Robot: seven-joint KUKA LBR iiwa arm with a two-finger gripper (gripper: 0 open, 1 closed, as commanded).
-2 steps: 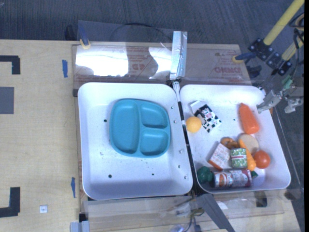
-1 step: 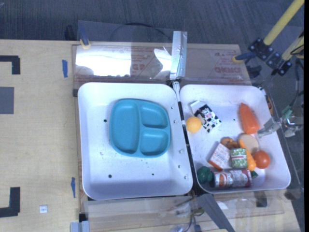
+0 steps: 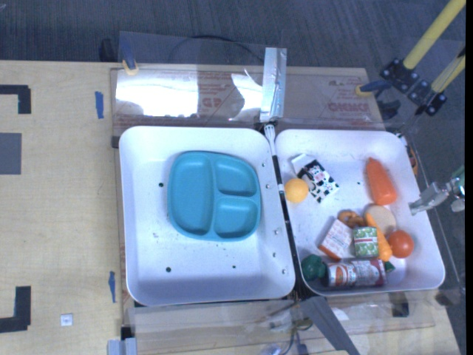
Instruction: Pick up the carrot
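Claw (image 3: 434, 197) of the robot sits at the right wall of the right bin (image 3: 427, 276), and its state I cannot tell, because it is small and partly cut by the edge of the view. Nothing is seen held in it. Just to its left lies the carrot (image 3: 380, 181), orange and tapered, long axis nearly along the bin wall, well reachable. Below the carrot a pale round food (image 3: 380, 217) almost touches its lower end, and a tomato (image 3: 401, 243) is near. I think the claw should come down over the carrot's middle and close across its narrow width, away from those neighbours.
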